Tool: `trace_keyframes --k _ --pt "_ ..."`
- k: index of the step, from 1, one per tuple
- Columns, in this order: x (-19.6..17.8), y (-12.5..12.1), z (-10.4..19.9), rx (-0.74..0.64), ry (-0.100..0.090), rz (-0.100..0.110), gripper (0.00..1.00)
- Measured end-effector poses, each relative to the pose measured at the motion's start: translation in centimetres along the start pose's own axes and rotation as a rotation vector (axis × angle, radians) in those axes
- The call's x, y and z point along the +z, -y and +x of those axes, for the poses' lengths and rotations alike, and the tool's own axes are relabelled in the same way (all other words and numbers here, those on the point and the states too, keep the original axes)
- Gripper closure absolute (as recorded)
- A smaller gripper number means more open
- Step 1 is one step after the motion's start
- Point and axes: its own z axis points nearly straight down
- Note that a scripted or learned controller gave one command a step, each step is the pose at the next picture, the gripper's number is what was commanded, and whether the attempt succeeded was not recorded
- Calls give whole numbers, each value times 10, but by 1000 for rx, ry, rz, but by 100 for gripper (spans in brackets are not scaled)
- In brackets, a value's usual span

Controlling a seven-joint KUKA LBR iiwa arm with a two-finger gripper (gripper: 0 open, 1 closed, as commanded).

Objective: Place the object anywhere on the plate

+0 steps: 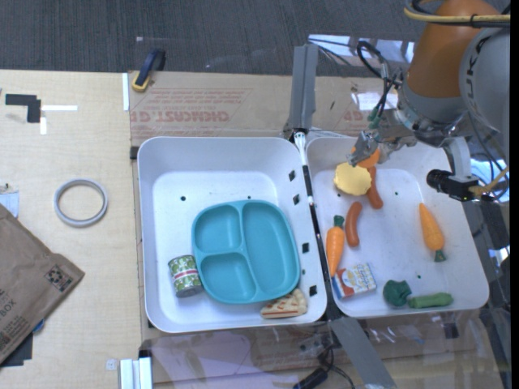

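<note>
Camera view: claw (366, 148) low over right bin (466, 294), at far-left corner; finger state cannot be told. Yellow object (353, 179) lies just beneath, touching orange sausage (374, 193); grip not confirmed. Teal plate (246, 251) in left bin (158, 217), well apart. Risks: loose pinch dropping object over divider; neighbouring sausage dragged along; release onto plate rim near can (184, 275), object sliding off.

Teal three-compartment plate (243, 250), left bin

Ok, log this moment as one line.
arm: over right bin | gripper: at yellow object | plate: left bin, nothing on it | stage: pick
</note>
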Motion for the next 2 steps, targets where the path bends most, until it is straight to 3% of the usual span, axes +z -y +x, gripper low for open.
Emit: trace_keyframes --k 1,2 --pt "-3 76 99 8 1 3 100" --pt "1 102 177 -22 2 4 100"
